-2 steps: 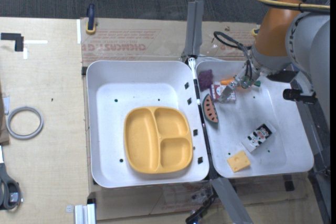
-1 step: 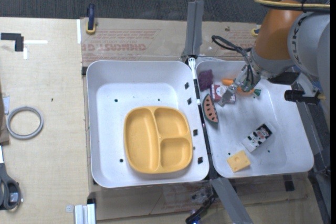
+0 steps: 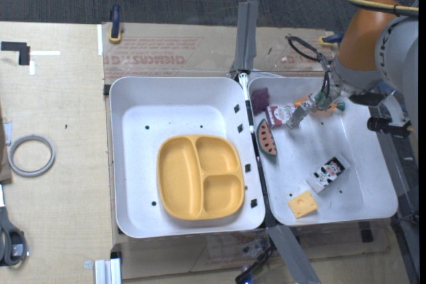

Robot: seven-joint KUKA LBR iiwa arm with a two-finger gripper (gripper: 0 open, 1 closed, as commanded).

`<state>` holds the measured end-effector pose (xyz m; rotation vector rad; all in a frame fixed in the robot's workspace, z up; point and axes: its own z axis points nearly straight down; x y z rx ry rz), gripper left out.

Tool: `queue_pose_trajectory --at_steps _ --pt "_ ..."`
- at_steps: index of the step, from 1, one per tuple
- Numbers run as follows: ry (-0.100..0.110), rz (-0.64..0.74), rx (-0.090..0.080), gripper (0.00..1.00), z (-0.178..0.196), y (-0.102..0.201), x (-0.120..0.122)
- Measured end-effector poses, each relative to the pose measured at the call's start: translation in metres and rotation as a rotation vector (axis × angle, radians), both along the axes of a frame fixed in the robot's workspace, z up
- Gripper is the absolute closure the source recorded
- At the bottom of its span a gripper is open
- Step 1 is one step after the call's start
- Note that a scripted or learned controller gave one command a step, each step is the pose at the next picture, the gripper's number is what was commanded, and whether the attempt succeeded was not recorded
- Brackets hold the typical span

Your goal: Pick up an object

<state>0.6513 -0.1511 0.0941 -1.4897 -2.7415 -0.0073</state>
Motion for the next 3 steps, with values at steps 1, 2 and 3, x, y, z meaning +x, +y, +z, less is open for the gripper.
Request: queue_pose_trajectory --at_steps 1,2,3 --pt "0.026 -0.320 0.019 0.00 -0.003 -0.018 0.008" --pt "0.025 -0.418 0.016 0.00 -0.004 -0.015 0.008" --pt "0.021 -0.673 0.005 0.00 -0.006 -0.003 0.008"
